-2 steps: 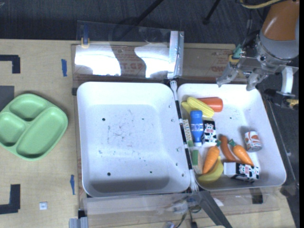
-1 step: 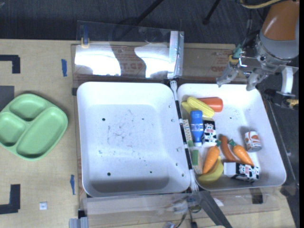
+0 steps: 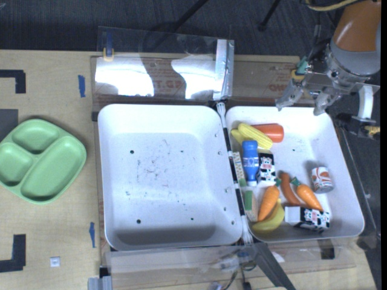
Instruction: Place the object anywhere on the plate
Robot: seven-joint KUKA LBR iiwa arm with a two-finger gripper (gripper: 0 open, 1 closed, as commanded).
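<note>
A green divided plate (image 3: 40, 160) lies on the bench at far left, outside both bins. Toy food is piled in the right bin (image 3: 344, 156): a yellow corn cob (image 3: 254, 136), a red-orange sausage (image 3: 269, 130), a blue bottle (image 3: 250, 160), carrots (image 3: 268, 203), a banana (image 3: 271, 220) and a small can (image 3: 321, 179). My gripper (image 3: 301, 105) hangs over the back edge of the right bin, above and behind the corn. Its fingers (image 3: 284, 103) are spread apart and nothing sits between them.
The left bin (image 3: 121, 125) sits between the plate and the right bin. A shiny clear sheet (image 3: 163, 71) stands behind it. Two cow-patterned cartons (image 3: 266, 168) (image 3: 315, 217) also lie among the toys. Blue tape marks (image 3: 81, 84) dot the bench.
</note>
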